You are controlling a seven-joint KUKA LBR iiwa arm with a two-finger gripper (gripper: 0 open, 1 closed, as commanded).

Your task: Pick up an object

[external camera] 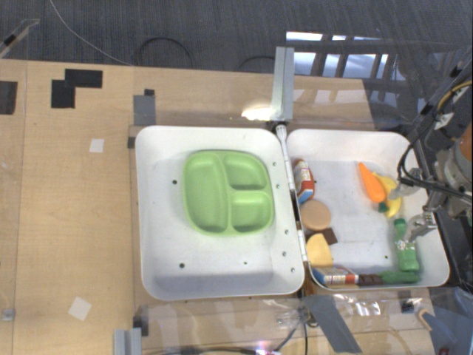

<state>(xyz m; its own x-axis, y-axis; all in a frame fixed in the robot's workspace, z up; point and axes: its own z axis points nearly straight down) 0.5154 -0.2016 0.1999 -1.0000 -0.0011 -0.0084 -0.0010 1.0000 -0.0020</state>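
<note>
1. Table [66, 220]: a light wooden surface fills the left of the frame, with black marks at the upper left.
2. Left bin [159, 272]: a shallow white bin sits left of centre. A green divided plate [228, 192] lies in it, toward its upper middle, with three compartments facing up.
3. Right bin [347, 242]: a second white bin sits just beside the first, sharing the middle divider.
4. Items along the right bin's left wall, top to bottom: a red-and-white bottle [303, 180], a tan round disc [316, 214] and a yellow wedge [320, 251].
5. Lower edge of the right bin: a marker [346, 278] lies flat along the wall.
6. Right side of the right bin: an orange carrot [372, 183] lies tilted, touching a yellow piece [389, 186]. Below them, a green bottle [405, 254] lies near the lower right corner.
7. End effector [423, 224]: it hangs at the right edge of the frame, above the right bin's right wall, just beside the green bottle. Whether its parts are apart or together cannot be determined.
</note>
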